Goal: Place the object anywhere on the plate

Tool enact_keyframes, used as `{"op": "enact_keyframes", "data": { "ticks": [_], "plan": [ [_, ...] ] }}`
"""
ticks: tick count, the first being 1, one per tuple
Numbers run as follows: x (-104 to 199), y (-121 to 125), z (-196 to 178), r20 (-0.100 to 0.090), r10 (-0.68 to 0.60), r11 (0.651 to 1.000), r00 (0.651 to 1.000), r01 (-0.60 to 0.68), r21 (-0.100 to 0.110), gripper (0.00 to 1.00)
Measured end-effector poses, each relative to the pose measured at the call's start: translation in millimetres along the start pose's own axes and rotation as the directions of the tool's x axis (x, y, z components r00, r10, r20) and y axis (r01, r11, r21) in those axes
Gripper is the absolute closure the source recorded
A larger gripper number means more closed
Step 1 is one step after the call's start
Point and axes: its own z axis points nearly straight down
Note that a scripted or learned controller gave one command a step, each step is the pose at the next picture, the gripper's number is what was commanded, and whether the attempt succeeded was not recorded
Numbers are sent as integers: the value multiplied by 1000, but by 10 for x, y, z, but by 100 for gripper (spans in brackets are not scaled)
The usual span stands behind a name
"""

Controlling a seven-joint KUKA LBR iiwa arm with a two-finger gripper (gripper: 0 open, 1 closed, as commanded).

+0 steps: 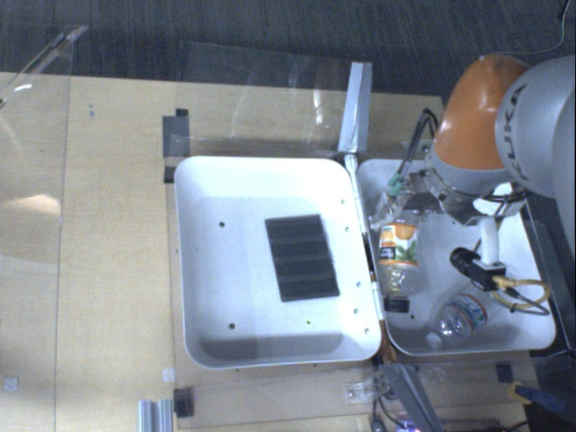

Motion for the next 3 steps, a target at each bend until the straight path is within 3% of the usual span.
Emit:
{"op": "enact_keyframes", "data": {
  "ticks": [1, 2, 3],
  "plan": [
    [431, 782, 3, -4, -410, 912, 912, 410, -3, 100],
    [1132, 777, 5, -5, -685, 728, 728, 685, -4, 100],
    [1847, 529, 805, -6, -784, 621, 621, 784, -4, 100]
  ]
}}
